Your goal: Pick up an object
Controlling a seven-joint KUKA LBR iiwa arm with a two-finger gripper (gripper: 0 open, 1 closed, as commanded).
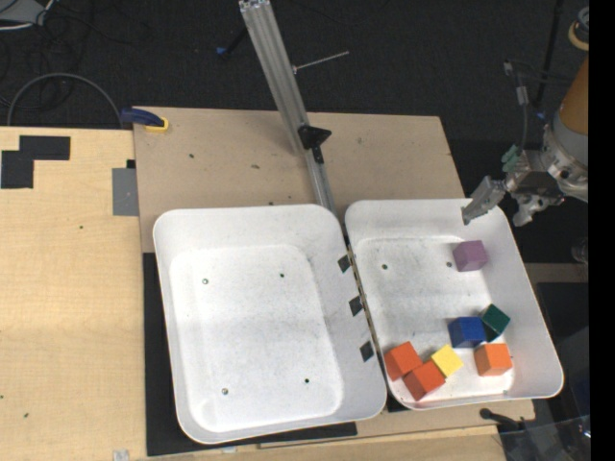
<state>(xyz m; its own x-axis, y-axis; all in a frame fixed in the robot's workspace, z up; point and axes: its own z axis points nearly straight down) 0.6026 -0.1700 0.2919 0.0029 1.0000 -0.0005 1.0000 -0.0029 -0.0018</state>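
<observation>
Several small cubes lie in the right bin (pixel 423 229). A purple cube (pixel 469 254) sits alone near the far right. Clustered at the near edge are a blue cube (pixel 467 331), a green cube (pixel 496 320), an orange cube (pixel 493 358), a yellow cube (pixel 447 361) and two red-orange cubes (pixel 404 358) (pixel 424 379). My gripper (pixel 502 206) hangs over the bin's far right corner, above and behind the purple cube. Its fingers (pixel 478 203) are spread open with nothing between them.
The left bin (pixel 250 224) adjoins the right one, with black clips (pixel 354 304) along the shared edge. A slanted aluminium rail (pixel 283 84) rises behind the bins. A blue clamp (pixel 144 117) lies at the board's far left corner.
</observation>
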